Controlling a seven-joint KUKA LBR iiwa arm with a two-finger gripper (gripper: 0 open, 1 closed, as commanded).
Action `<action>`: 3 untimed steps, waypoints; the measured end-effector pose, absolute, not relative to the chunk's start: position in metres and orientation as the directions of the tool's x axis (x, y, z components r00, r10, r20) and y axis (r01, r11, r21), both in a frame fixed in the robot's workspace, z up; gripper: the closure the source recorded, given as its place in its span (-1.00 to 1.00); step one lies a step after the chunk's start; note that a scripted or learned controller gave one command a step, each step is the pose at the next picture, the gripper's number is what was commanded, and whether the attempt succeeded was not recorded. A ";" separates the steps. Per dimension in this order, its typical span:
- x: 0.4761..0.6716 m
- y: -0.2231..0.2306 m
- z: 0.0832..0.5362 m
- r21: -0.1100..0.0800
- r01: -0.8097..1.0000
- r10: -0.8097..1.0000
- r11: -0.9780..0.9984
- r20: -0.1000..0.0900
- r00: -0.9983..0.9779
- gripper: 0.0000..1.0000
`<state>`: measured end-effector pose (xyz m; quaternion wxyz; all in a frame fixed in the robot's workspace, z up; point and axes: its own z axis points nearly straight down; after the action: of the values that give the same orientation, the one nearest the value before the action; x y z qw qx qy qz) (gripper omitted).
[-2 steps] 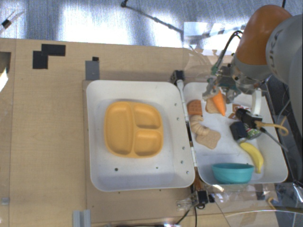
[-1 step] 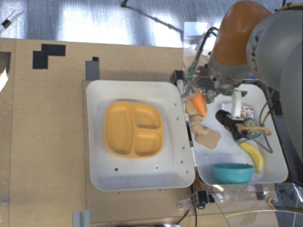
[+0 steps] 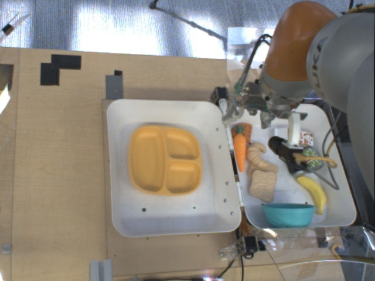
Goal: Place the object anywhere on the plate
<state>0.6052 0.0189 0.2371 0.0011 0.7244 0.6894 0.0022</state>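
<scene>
A yellow plate (image 3: 165, 159) with three compartments lies in the middle of the left white bin (image 3: 123, 215); nothing rests on it. My gripper (image 3: 253, 111) hangs over the upper left corner of the right bin (image 3: 345, 206), just above the leafy end of an orange carrot (image 3: 240, 149). The carrot lies along that bin's left wall. Nothing shows between the gripper and the carrot. The wrist hides the gripper's tips.
The right bin also holds a knobbly beige piece (image 3: 258, 157), a slice of bread (image 3: 262, 185), a yellow banana (image 3: 313, 193), a teal bowl (image 3: 287, 214) at the near edge and a small red-and-white item (image 3: 306, 138). The arm covers the bin's far right.
</scene>
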 end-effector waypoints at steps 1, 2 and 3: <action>0.607 0.021 0.249 0.011 0.999 0.999 -0.043 0.003 0.043 1.00; 0.581 0.085 0.183 -0.002 0.989 0.989 -0.149 0.003 0.149 1.00; 0.582 0.163 0.224 0.005 0.997 0.997 -0.082 0.007 0.082 1.00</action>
<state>0.5816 0.1627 0.2244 -0.0003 0.7354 0.6776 0.0043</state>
